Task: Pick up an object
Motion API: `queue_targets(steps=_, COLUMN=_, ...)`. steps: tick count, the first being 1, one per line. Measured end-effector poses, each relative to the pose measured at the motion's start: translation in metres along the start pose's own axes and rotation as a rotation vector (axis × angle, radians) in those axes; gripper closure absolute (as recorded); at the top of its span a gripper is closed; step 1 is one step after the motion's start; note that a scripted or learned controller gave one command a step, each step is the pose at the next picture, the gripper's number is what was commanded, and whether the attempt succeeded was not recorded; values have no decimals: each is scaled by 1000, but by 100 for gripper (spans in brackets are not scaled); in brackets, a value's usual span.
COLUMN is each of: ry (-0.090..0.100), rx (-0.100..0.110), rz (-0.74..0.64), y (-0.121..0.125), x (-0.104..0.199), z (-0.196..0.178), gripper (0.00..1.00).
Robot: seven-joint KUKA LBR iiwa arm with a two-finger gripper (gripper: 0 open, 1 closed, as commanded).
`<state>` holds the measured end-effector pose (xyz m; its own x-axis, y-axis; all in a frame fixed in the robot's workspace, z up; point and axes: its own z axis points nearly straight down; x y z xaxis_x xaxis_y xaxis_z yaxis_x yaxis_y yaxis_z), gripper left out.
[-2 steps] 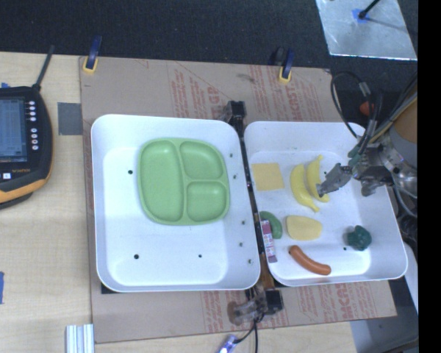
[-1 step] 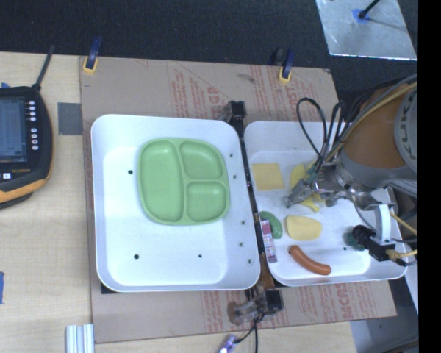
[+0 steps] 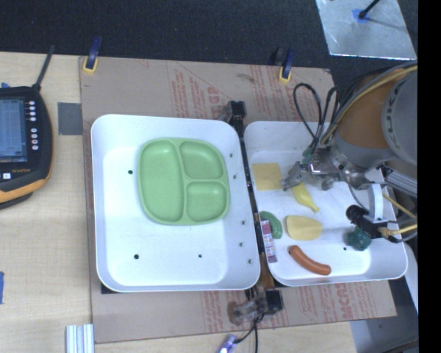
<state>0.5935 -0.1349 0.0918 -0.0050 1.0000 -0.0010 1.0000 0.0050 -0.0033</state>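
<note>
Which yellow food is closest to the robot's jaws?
The little banana, right under the gripper. The flat yellow square and pale yellow wedge lie farther away.

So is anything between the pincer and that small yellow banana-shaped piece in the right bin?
Nothing visible. The pincer sits right above the yellow banana-shaped piece in the right bin, with only bare bin floor between them. The yellow square lies to the left and the pale yellow wedge below, both off that line.

1. A pale wooden tabletop [image 3: 37, 271] is covered by a brown cardboard sheet [image 3: 206, 94].
2. Dark carpeted floor [image 3: 169, 9] is seen beyond.
3. A grey square metal plate [image 3: 364, 31] lies on the floor.
</note>
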Motion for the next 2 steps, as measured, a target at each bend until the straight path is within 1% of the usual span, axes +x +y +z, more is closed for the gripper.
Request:
queue_targets(steps=1, ry=-2, rx=1, rz=-2, y=0, x=-1, z=-10, gripper=100)
queue_targets(steps=2, ry=1, rx=-1, rz=-1, y=-13, x=80, z=-101, gripper=100)
